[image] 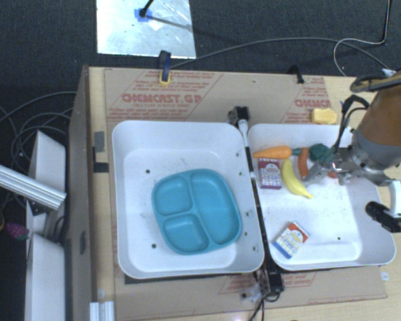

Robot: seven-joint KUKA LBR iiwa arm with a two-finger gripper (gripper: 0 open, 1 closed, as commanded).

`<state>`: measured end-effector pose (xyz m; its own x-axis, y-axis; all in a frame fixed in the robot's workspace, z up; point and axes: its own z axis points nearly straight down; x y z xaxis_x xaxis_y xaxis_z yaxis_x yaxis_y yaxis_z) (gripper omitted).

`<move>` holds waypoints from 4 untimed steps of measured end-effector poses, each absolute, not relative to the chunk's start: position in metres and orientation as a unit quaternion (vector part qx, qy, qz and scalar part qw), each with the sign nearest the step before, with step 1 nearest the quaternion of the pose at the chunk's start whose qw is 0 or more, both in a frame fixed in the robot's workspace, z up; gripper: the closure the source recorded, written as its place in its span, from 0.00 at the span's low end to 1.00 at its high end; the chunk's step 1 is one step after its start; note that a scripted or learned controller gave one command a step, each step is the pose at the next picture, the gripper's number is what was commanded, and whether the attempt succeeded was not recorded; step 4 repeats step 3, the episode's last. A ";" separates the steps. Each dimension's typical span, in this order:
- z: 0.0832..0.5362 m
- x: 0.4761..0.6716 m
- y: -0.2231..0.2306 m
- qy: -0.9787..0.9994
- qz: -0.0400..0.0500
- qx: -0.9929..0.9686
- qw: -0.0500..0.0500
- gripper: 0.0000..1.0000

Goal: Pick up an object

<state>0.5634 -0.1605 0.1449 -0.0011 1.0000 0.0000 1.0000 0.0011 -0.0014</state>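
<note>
Banana point(295, 178) is your likeliest target: it lies loose in the right bin point(371, 249), just right of the red card pack point(270, 174), w/ the carrot point(273, 152) above it. Gripper point(319, 168) sits low, touching or nearly touching the banana's right side, prob. lined up for a grab. You can't tell how wide the jaws are; nothing seen betw. them. Blue tray point(196, 210) is in the left bin.

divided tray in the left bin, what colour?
Light blue. The divided tray, with three compartments, lies in the left bin, seen in the camera view.
</note>
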 end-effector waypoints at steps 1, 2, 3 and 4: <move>0.084 0.590 -0.121 -0.708 0.000 -0.706 -0.001 0.00; 0.095 0.591 -0.121 -0.709 -0.001 -0.705 -0.001 1.00; 0.185 0.514 -0.060 -0.708 -0.001 -0.706 0.000 1.00; 0.185 0.514 -0.060 -0.708 -0.001 -0.706 0.000 1.00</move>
